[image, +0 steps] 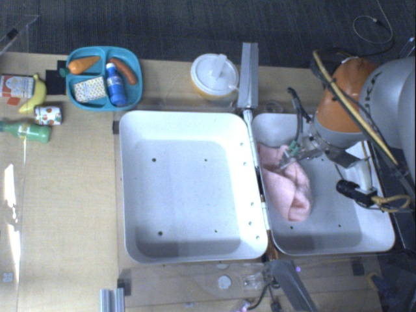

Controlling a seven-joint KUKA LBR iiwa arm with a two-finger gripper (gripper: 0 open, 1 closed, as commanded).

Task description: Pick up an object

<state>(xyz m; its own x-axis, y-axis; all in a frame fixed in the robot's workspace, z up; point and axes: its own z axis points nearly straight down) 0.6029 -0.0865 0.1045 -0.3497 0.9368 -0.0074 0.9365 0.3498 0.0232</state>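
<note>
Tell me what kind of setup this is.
Likely a robot grasping test bench: two white bins, an arm over a pink cloth, toy food in a blue tray.

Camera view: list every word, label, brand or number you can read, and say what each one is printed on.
None can be read.
Carton: red and white print, too blurred.
Small can: patterned label, too small.
Blue bottle in the blue tray: label too small.
Cup lid: no legible marking.
</note>
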